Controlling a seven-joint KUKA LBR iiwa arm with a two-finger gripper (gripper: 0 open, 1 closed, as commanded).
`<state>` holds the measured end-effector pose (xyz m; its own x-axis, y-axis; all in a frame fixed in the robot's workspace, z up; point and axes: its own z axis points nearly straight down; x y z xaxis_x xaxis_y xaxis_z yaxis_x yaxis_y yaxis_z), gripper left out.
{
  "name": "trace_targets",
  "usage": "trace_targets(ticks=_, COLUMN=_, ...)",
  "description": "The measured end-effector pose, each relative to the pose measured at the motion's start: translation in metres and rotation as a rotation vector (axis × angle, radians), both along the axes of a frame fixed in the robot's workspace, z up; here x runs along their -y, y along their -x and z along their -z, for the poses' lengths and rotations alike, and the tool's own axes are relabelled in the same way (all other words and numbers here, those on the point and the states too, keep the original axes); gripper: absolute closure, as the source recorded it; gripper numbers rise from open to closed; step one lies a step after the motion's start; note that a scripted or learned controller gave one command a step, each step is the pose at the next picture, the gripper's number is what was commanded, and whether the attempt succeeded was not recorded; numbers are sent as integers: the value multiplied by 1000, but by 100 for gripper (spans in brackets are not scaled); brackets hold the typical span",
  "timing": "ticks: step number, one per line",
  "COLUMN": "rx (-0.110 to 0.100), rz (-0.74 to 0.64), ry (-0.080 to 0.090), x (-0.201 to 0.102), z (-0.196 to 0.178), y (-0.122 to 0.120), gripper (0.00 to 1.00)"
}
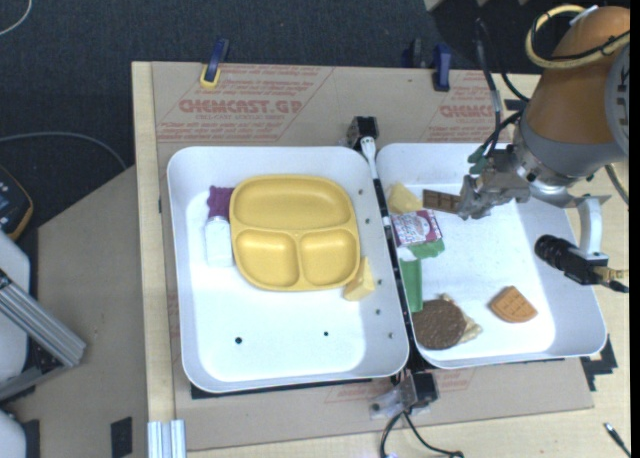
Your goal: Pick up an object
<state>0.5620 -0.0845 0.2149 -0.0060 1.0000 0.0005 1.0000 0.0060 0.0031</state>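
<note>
I see the gripper (478, 194) low in the right bin (560, 336), at a brown bar (441, 202) by the bin's upper left. Whether it grasps the bar, I cannot tell. The yellow tray (295, 231) partly hides a purple item (219, 202) in the left bin (280, 346).

– What colours lie in the left shallow white plastic bin (200, 346)?
– A yellow three-part plastic tray (295, 231) and a purple scrap (219, 200).
– And the right white bin (560, 341)?
– A dark brown round cookie (438, 323), an orange-brown cracker (512, 304), a pink-and-green packet (416, 234).
</note>
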Motion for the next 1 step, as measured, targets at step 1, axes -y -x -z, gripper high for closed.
trace_targets(ticks=1, rx=1, rz=1, ry=1, x=-43, z=-1, y=-19, gripper=100)
